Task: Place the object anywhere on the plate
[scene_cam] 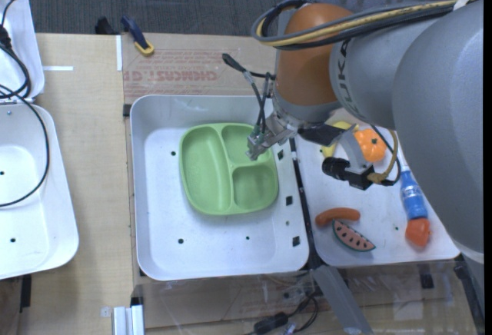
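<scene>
A green divided plate [223,168] lies in the left bin [157,203]. My gripper [258,144] hangs over the plate's right rim, near the ridge between its compartments. I see nothing in the gripper. The plate's compartments look bare. The arm covers the upper part of the right bin.
The right bin [384,249] holds an orange sausage [338,215], a watermelon slice [354,237], a blue bottle [412,200], a red-orange piece [419,232], an orange fruit [370,146] and a yellow piece [339,128]. A white tray [31,203] with black cables sits far left.
</scene>
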Tool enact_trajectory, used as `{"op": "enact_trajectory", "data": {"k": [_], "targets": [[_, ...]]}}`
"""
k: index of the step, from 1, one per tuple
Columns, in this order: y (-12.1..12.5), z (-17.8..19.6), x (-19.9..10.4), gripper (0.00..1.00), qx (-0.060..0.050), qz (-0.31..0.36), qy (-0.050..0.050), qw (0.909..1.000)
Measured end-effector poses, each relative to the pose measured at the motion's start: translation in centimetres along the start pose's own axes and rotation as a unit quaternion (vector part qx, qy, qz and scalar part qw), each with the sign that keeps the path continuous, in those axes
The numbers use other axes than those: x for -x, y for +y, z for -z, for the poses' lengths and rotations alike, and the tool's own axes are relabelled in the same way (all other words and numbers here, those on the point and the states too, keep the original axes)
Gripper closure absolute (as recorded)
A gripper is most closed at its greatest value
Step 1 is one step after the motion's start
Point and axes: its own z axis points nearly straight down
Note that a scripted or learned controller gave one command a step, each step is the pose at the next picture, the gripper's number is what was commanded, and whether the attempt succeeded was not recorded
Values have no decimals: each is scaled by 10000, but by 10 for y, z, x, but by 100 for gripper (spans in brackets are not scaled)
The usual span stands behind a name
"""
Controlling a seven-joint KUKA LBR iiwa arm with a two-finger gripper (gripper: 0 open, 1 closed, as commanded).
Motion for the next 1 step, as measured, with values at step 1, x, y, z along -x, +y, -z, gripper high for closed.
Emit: {"op": "enact_trajectory", "data": {"k": [1], "targets": [[0, 0, 0, 0, -1, -3, 0, 10000]]}}
